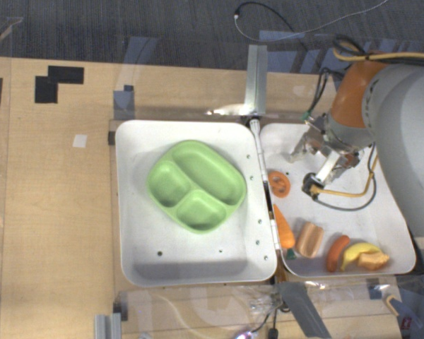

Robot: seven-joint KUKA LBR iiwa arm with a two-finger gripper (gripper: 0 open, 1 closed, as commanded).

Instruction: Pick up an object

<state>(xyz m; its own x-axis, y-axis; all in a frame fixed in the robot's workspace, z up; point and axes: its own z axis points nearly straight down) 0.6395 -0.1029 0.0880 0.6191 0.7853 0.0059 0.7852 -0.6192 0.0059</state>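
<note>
We look down on a desk (42, 210) with two white bins. The left bin (141, 260) holds a green divided plate (194, 184). Over the far end of the right bin (357, 217) hangs the gripper (302, 147); we cannot tell whether it is open or closed. Nearer lie an orange disc (278, 183), carrot (285, 232), bread roll (310, 239) and banana (359, 253), all apart from it.

Grey arm (403, 126), orange band (350, 97), metal gripper (307, 147)

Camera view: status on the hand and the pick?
Hand over back of the right-hand bin, holding nothing visible. Orange slice, carrot, bun, banana lie loose in that bin. Path down looks clear.
</note>
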